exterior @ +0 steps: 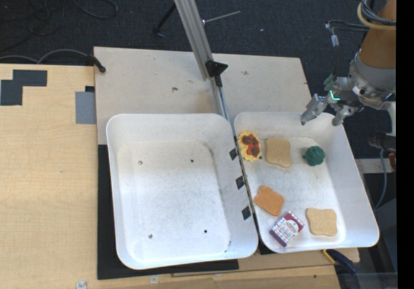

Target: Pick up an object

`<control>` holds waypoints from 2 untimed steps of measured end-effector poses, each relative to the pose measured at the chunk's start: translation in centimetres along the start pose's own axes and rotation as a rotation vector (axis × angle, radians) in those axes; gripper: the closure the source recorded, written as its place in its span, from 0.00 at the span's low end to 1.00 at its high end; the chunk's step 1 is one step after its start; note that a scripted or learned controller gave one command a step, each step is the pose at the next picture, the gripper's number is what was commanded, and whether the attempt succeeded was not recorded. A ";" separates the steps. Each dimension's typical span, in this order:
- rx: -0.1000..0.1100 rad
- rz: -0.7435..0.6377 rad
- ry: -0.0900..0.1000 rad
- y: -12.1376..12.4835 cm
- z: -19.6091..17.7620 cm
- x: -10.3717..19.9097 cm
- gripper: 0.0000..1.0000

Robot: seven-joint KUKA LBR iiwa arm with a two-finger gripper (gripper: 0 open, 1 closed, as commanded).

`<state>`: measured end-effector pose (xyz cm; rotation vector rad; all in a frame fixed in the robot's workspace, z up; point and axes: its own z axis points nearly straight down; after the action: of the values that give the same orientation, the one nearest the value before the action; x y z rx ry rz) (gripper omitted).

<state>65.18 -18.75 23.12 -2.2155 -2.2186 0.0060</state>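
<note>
The arm reaches in from the right, its orange band high at the upper right, and its end effector (325, 112) hangs over the far rim of the right bin (362, 216). Its two fingers are spread apart with nothing between them; one fingertip (309, 113) points down and left toward the bin's back edge, the other sits to its right.

All the objects lie in the right bin. A small pizza-like toy (250, 145) rests against the bin's left wall, near the divider between the bins. Just beside it to the right is a tan toast slice (279, 152), and further right, apart from it, sits a dark green ball-shaped object (314, 155), the item nearest the end effector. Toward the near side lie an orange-brown bread-like piece (269, 200), a purple and white packet (286, 229) just below it, and a second toast slice (322, 222) to the right of the packet.

The left bin (123, 152) sits alongside on the bench (149, 81). A slanted metal rail (194, 29) rises from behind the bins.
</note>
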 end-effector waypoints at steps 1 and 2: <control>-0.004 -0.003 -0.002 0.1 -0.3 0.0 0.00; -0.001 -0.001 -0.001 0.4 4.2 -0.3 0.00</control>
<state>65.54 -19.00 18.94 -2.2154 -2.2200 0.0061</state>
